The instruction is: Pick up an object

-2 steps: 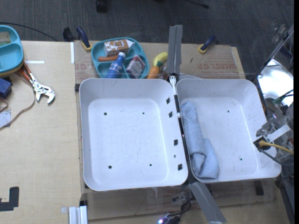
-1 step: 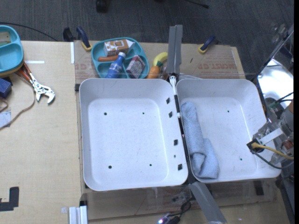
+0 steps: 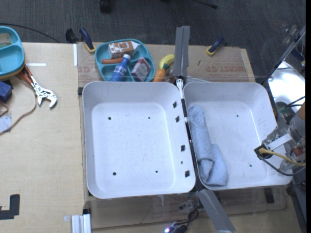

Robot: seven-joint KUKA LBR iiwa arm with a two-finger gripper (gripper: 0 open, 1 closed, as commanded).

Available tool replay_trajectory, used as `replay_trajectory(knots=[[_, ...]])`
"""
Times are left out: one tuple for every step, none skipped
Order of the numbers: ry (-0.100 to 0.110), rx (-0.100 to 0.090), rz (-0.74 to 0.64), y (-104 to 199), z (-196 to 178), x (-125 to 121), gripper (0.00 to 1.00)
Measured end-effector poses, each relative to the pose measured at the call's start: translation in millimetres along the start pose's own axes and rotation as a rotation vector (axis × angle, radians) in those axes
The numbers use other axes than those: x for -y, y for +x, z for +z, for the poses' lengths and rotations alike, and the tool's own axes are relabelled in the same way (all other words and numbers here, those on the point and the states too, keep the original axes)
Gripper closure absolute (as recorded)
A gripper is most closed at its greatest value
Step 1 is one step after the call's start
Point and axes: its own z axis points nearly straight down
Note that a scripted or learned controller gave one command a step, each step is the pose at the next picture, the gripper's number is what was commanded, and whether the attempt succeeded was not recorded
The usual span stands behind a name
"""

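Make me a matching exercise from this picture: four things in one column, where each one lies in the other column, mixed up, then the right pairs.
Things:
1. grey-blue cloth
2. wrench
3. blue bottle
4. yellow toy fruit

Places:
A. in the teal tray behind the left bin
B. on the bench, left of both bins
C. in the right bin, along its left wall
D. beside the grey post

Pairs: 1-C, 2-B, 3-A, 4-D
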Motion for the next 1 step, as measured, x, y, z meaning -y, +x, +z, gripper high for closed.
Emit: replay_trajectory(knots=[[0.021, -0.008, -0.265, 5.8, 37.2, 9.1, 0.00]])
